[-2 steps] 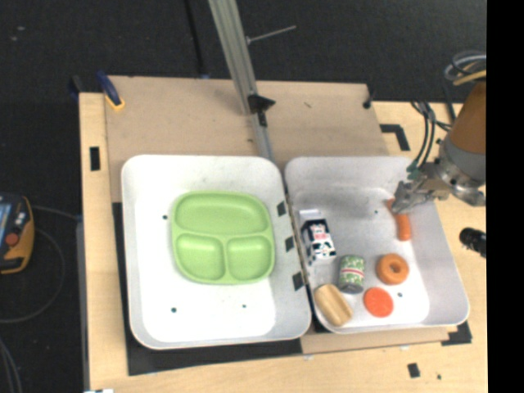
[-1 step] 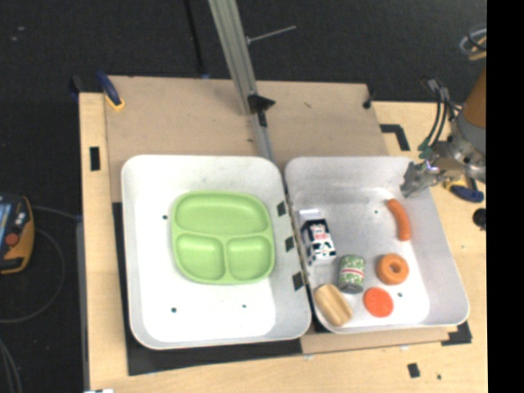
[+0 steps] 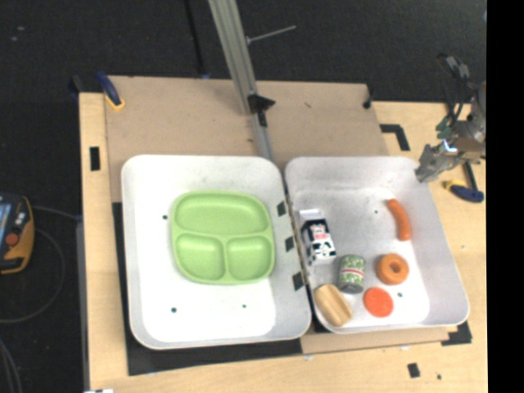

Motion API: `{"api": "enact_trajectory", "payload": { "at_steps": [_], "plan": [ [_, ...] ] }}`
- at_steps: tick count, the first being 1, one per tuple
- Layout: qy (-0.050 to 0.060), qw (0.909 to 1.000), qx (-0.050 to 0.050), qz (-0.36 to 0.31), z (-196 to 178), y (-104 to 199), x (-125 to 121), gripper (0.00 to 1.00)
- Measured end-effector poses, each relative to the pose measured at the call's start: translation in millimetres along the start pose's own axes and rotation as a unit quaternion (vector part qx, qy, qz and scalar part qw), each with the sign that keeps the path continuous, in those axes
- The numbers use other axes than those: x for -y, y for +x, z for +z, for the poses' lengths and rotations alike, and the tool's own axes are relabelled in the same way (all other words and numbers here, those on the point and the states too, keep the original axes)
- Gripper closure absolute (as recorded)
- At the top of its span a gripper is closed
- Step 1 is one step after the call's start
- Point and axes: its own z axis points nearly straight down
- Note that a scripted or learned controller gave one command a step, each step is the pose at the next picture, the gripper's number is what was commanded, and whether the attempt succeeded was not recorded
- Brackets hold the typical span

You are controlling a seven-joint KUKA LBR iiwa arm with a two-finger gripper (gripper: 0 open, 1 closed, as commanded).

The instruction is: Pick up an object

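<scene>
Surface (image 3: 205,117): a big brown board that carries two white bins side by side.
Left bin (image 3: 147,301): holds a green plate (image 3: 222,237) with three parts.
Right bin (image 3: 352,187): holds the small things, mostly in its near half.
Gripper (image 3: 431,162): at the far right corner of the right bin, just by its rim. I cannot tell how it is set.
Milk carton (image 3: 319,238): by the left wall.
Bread (image 3: 332,304): near left corner.
Sausage (image 3: 399,219): orange, closest to the gripper but apart from it.
Green can (image 3: 352,273): right of the bread.
Donut (image 3: 393,268): right of the can.
Orange ball (image 3: 378,301): near the donut.
</scene>
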Motion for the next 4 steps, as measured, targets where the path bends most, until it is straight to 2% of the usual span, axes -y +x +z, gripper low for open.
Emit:
{"api": "enact_trajectory", "payload": {
  "at_steps": [1,4],
  "plan": [
    [0.002,1.0,-0.001,-0.002,1.5,57.9,-2.3,1.0],
    [0.002,1.0,-0.001,-0.001,35.4,216.6,-47.9,1.0]
  ]
}}
